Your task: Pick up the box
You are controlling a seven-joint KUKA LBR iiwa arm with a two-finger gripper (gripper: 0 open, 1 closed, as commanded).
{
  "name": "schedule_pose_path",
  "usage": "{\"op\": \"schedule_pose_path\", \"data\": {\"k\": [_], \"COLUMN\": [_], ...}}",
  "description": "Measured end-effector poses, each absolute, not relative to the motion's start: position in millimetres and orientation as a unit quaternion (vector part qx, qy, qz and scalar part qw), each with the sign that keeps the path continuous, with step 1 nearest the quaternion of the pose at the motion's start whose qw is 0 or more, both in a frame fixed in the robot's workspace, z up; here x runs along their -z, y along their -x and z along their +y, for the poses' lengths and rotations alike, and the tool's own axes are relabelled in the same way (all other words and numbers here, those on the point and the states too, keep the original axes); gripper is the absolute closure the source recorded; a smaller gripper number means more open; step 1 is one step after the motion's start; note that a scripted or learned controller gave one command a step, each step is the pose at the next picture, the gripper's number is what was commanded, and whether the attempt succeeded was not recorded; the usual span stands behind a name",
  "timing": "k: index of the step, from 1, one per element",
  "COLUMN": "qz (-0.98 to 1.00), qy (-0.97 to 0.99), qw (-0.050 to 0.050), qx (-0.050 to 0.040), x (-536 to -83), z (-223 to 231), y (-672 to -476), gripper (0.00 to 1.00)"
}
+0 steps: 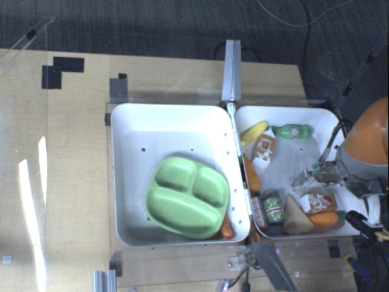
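Note:
The box (263, 149) is a small orange-and-white carton lying flat in the right bin (285, 115), near its upper left, just below a yellow banana (254, 132). My gripper (313, 174) hangs low over the right half of that bin, to the right of the box and a little nearer the camera, apart from it. The grey arm with its orange band (369, 135) comes in from the right edge. Nothing shows in the gripper.
A green bottle (292, 131) lies at the right bin's back. A can (273, 208), a brown pouch (296, 216), a small packet (320, 201) and a carrot (325, 219) crowd the front. The left bin (140, 126) holds a green divided plate (188, 196).

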State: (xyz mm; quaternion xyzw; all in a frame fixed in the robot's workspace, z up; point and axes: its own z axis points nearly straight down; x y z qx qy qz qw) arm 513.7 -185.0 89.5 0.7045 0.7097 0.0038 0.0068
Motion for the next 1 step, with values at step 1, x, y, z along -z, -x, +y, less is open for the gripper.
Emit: {"op": "schedule_pose_path", "data": {"k": [1], "qz": [0.709], "qy": [-0.705], "qw": [0.005], "qx": [-0.003], "x": [-89.1], "z": [-182.2], "y": [-530.7], "gripper": [0.0]}}
